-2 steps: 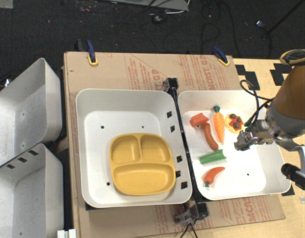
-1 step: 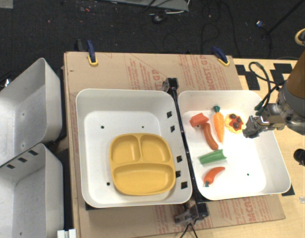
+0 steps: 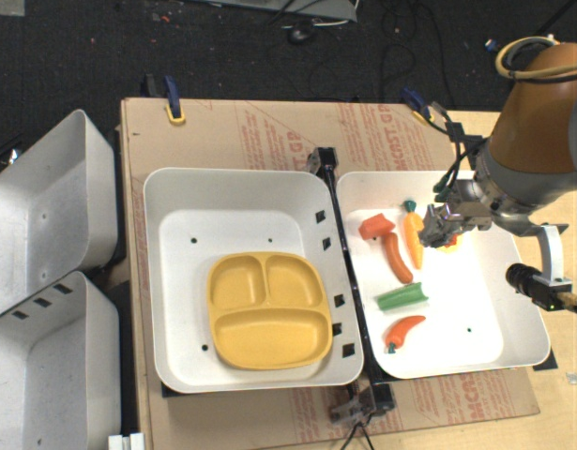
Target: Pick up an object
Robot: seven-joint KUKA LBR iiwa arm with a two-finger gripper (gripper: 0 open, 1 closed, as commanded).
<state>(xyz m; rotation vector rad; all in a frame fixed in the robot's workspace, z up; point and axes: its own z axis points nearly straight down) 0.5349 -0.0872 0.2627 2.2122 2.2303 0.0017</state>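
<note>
Light was even and fairly bright over the bench, falling from above. The two white bins showed soft grey shading along their inner walls, with no hard glare. A faint shadow lay beneath the yellow tray. The far floor stayed dark. The picture was slightly soft and grainy, edges undistorted.

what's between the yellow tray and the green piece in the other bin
In the camera view, the bins' adjoining walls and bare white floor separate the yellow tray from the green piece.
</note>
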